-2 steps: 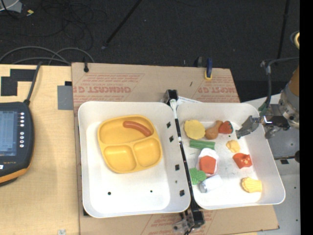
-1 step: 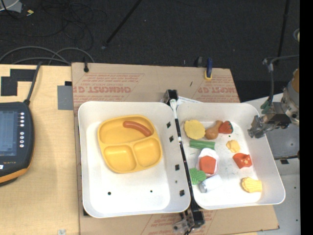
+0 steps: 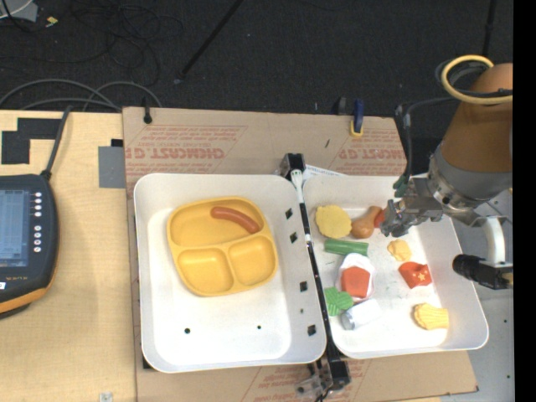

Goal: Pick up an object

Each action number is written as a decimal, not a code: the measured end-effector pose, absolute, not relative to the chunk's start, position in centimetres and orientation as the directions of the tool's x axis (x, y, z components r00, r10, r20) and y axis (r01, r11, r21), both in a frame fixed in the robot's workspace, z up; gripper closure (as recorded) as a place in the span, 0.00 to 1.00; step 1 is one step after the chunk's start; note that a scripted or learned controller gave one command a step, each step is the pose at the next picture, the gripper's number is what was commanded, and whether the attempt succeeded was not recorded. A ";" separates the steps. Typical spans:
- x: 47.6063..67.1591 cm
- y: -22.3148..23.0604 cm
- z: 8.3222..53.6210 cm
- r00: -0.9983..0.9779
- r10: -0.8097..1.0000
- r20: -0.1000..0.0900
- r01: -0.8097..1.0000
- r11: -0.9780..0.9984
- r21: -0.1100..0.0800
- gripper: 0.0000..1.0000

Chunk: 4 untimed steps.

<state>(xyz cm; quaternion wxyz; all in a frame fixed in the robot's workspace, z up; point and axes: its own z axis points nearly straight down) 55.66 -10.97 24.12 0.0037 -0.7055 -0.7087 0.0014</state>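
The dark two-finger claw (image 3: pixel 400 218) hung low over the right shallow white bin (image 3: pixel 469 329), beside a small brown pear-shaped toy (image 3: pixel 365 222). Whether it was apart or together, I couldn't tell. A red sausage (image 3: pixel 235 218) lay in the yellow divided tray (image 3: pixel 222 245).

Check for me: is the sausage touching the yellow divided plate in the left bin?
Touching. The camera view shows the sausage lying flat inside the back compartment of the yellow divided plate, resting on its surface with no gap.
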 end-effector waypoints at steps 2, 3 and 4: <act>59.6 -0.8 37.7 -0.007 1.000 0.002 1.000 0.007 0.014 1.00; 53.8 7.8 35.6 -0.009 1.000 0.002 1.000 0.009 -0.008 1.00; 47.3 8.1 38.3 -0.003 1.000 0.001 1.000 0.003 -0.005 1.00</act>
